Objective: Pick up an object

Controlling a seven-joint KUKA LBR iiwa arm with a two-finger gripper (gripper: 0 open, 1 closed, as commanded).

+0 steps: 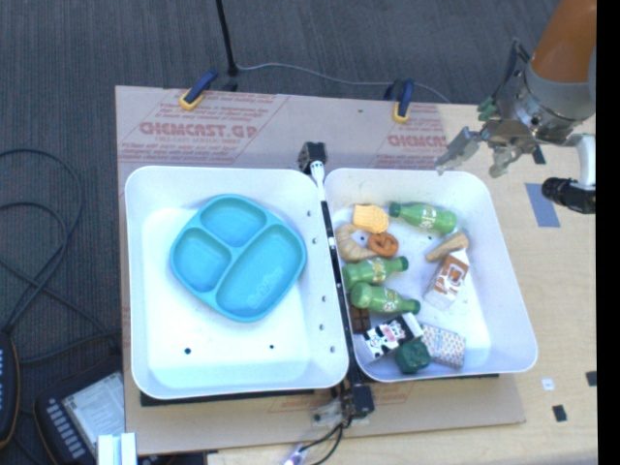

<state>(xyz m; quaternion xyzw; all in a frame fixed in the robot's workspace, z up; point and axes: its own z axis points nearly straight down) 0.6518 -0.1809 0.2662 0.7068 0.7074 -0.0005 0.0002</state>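
Right now the gripper [477, 153] hangs above the bench just beyond the far right corner of the right bin [511, 289], w/ the arm [567, 42] coming in from the upper right, orange band showing. Fingers [451, 153] look spread wide, splayed out to either side, nothing between them and touching nothing; released, no grasp. Prob a staging spot: up and off to the side so the camera sees the bin contents unblocked before a pick gets chosen, though that's a guess. Candidate objs all sit in the right bin, crowded toward its left wall: a green bottle [423, 217] near the far edge, a yellow block [370, 218] beside it, a pretzel-ish brown piece [384, 244], two more green bottles [374, 270] lower down, a small carton [448, 279] lying tilted mid-bin, and a dark green lump [414, 356] next to a patterned box [444, 345] at the near edge. Left bin [155, 356] carries a blue divided plate [238, 257], flat, nothing on it. Clutter means tight clearances; the carton or the far bottle look the most open to approach. Pick not yet begun.
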